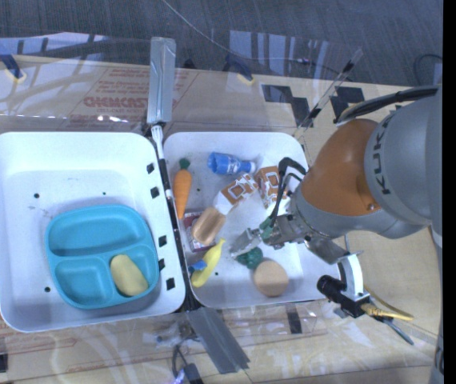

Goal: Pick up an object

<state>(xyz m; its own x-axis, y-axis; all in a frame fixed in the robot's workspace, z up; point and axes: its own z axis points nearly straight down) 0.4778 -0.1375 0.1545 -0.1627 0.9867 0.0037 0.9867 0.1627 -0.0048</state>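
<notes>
My gripper (257,237) hangs low in the middle of the right bin (236,294), with the orange-banded wrist behind it to the right. Just below it lies a small dark green object (250,257), very close to the tip. A tan round ball (270,278) rests to the lower right. Left of the gripper lie a tan bread roll (208,226) and a yellow banana (207,266). An orange carrot (182,193), a blue bottle (230,164) and brown-and-white snack packets (248,187) sit further back. I see nothing held in the gripper.
The left bin (20,182) holds a blue divided tray (92,242) with a yellow lemon-like fruit (129,274) in its front compartment. A divider wall (168,222) separates the two bins. The arm's body covers the right bin's right side.
</notes>
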